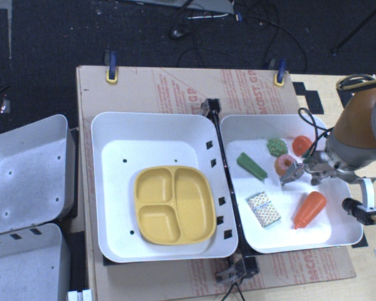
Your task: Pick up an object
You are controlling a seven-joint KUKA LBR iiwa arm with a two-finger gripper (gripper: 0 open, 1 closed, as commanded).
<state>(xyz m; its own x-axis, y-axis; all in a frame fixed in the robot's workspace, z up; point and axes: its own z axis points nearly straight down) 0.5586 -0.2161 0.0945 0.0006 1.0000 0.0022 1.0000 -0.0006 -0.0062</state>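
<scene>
The right bin (257, 140) holds several toy items: a green pepper-like piece (251, 166), a green broccoli (276, 146), a red tomato (301, 145), a red-and-green apple-like fruit (284, 164), an orange carrot (309, 209) and a small patterned box (264, 208). My gripper (299, 172) reaches in from the right, low over the bin, its fingers spread just right of the apple-like fruit. Nothing is between the fingers.
The left bin (113, 137) carries a yellow divided plate (173, 204). A black divider (220, 162) runs between the two bins. The arm's orange band (358, 115) stands over the right bin's far right rim. Grey trays (25, 168) lie off the bench to the left.
</scene>
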